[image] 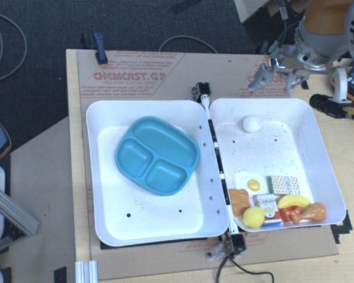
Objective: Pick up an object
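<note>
My gripper [277, 80] hangs above the far rim of the right bin [318, 128], its two grey fingers [258, 78] spread apart and nothing between them. A white ball [251, 123] lies in that bin just below it. Heaped in the bin's near corner are a fried egg toy [252, 184], a small printed box [283, 185], a yellow lemon [253, 217], a banana [294, 201], a chicken drumstick [311, 212] and an orange piece [239, 201].
A blue divided plate [157, 155] lies in the left bin [100, 175]. Both bins sit on a brown cardboard sheet [135, 72]. A blue clamp [98, 47] grips the board's far left edge.
</note>
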`<state>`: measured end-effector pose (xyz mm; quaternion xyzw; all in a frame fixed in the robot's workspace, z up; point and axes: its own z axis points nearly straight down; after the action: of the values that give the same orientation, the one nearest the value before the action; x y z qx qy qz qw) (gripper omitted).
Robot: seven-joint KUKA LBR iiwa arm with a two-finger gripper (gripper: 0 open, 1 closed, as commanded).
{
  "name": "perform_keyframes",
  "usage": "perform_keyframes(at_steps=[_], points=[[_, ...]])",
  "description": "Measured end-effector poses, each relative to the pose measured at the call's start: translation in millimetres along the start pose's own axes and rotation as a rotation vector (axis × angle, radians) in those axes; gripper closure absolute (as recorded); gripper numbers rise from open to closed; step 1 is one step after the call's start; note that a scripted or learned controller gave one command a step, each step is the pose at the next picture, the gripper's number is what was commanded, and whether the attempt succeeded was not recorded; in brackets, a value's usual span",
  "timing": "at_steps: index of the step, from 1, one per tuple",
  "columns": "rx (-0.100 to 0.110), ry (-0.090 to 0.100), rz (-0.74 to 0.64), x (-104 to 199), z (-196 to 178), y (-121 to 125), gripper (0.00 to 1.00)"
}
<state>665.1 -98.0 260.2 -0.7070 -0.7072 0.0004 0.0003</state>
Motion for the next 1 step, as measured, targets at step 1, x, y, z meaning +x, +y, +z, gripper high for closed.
perform_keyframes(at_steps=[1], points=[[0.014, 0.004, 0.003, -4.8, 131.9, -83.0, 0.00]])
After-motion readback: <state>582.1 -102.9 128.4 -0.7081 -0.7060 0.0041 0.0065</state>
